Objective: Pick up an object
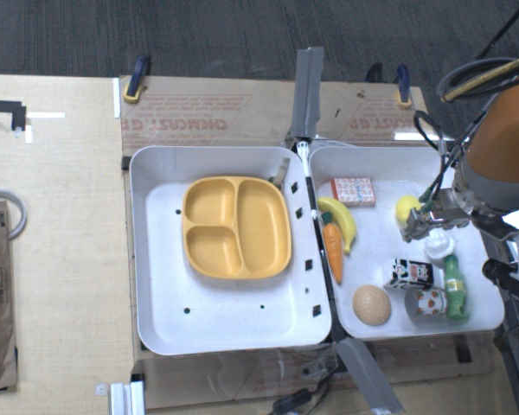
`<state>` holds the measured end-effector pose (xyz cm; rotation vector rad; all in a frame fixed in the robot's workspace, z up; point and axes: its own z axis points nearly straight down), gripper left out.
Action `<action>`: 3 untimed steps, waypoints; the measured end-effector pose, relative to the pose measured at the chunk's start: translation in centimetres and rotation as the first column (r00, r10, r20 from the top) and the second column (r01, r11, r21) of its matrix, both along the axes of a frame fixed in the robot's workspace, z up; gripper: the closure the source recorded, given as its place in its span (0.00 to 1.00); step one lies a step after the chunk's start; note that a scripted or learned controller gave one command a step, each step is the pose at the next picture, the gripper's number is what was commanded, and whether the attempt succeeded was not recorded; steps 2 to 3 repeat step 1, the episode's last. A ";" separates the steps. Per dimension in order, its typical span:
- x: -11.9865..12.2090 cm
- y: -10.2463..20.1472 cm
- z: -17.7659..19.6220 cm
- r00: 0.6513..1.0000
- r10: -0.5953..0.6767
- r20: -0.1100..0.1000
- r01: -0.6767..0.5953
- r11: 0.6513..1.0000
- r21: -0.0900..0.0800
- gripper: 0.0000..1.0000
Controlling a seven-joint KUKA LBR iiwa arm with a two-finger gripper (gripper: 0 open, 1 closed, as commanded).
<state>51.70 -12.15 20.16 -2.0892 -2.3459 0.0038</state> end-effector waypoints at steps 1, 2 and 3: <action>4.3 -0.4 0.3 0.985 -0.174 0.000 0.174 0.985 -0.001 1.00; 4.3 -0.4 0.3 0.985 -0.174 0.000 0.174 0.985 -0.001 1.00; 4.3 -0.4 0.3 0.985 -0.174 0.000 0.174 0.985 -0.001 1.00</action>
